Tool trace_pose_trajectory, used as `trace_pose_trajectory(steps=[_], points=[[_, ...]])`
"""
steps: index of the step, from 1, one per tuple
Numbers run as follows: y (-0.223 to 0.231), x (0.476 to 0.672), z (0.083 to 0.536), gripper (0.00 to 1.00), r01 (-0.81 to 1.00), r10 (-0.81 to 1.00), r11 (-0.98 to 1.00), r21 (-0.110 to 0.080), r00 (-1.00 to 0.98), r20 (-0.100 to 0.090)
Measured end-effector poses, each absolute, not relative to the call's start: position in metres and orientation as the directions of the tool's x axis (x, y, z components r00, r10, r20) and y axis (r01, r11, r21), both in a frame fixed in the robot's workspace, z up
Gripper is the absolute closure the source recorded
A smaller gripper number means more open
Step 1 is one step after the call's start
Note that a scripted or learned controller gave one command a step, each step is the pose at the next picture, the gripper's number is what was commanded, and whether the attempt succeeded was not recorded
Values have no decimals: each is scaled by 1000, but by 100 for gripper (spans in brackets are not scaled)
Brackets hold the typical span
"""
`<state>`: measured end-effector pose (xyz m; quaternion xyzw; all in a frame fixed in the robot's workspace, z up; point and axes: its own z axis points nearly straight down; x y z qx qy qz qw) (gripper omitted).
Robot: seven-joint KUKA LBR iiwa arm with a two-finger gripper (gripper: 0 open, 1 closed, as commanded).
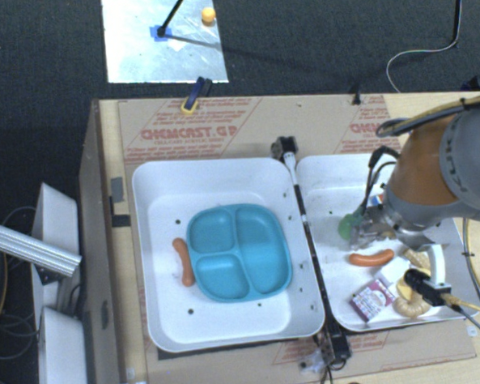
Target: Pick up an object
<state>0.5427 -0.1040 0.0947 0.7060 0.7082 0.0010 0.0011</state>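
Observation:
My gripper is down in the right bin, at the end of the grey arm with its orange band. It sits right against a small green object, which peeks out on its left side. An orange-red sausage lies just below the gripper on the bin floor. Lower in the same bin lie a purple and white packet and a tan pastry-like piece. The arm hides the right part of this bin.
The left bin holds a blue divided plate with a second sausage lying by its left edge. A black divider runs between the bins. Cables trail at the right edge of the bench.

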Motion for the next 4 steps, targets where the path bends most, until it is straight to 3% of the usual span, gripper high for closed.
trace_pose_trajectory(steps=[1,2,3,4], points=[[-104,543,95,0,1000,1000,3,3,-3,0],[-132,617,85,0,1000,1000,4,3,-4,-1],[-93,599,84,0,1000,1000,5,1,-5,1],[-93,600,95,100,1000,1000,7,3,-7,0]])
